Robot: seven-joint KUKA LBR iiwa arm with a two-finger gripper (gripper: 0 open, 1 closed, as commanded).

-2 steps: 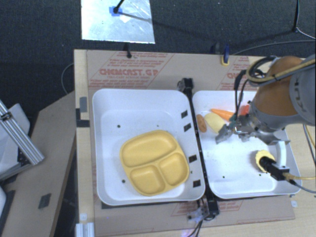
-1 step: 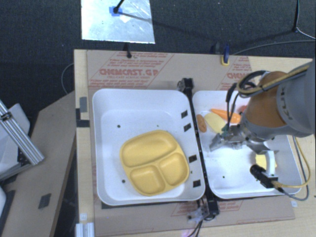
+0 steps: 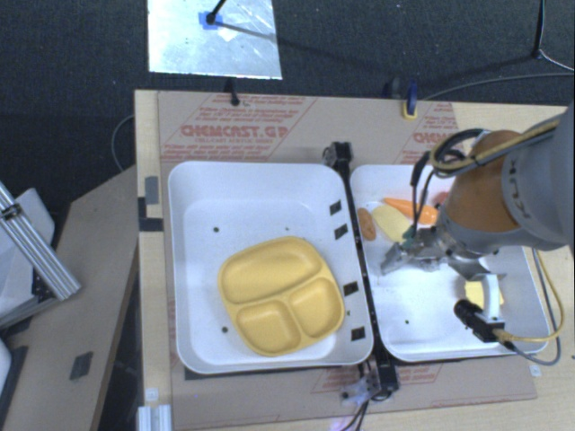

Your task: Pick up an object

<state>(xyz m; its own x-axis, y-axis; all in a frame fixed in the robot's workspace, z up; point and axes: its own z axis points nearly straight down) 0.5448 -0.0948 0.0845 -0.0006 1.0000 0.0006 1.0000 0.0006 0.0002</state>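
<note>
This is a robotics lab or test cell, not a home or shop. The bench (image 3: 269,119) is a plain board faced with protective paper printed with a maker's name in red, and two shallow white bins (image 3: 193,241) sit on it side by side, joined by black clips. An industrial grey arm (image 3: 530,187) with an orange band reaches in from the right, trailing yellow and black cables (image 3: 526,338). Dark carpet (image 3: 72,52) covers the floor around the bench. On the far side a shiny metal plate (image 3: 214,25) lies on the carpet with a blue marker on it. Aluminium framing (image 3: 36,250) stands at the left.
</note>
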